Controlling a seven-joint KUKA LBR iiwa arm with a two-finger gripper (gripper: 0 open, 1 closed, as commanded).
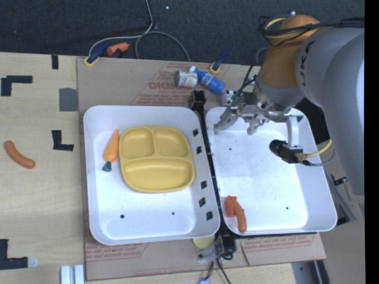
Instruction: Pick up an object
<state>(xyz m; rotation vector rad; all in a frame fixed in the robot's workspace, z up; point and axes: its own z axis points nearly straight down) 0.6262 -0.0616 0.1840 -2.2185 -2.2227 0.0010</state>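
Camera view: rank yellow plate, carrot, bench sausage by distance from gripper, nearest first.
From the gripper, at the right bin's top:
1. Yellow plate, left bin centre.
2. Carrot, beside the plate's left edge.
3. Sausage, on the bench, far left.

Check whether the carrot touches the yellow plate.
Apart. The camera view shows a strip of white bin floor between the carrot and the plate's left rim.

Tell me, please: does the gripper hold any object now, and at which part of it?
Nothing is held. The gripper hangs open over the far edge of the right bin, with no object between its fingers.
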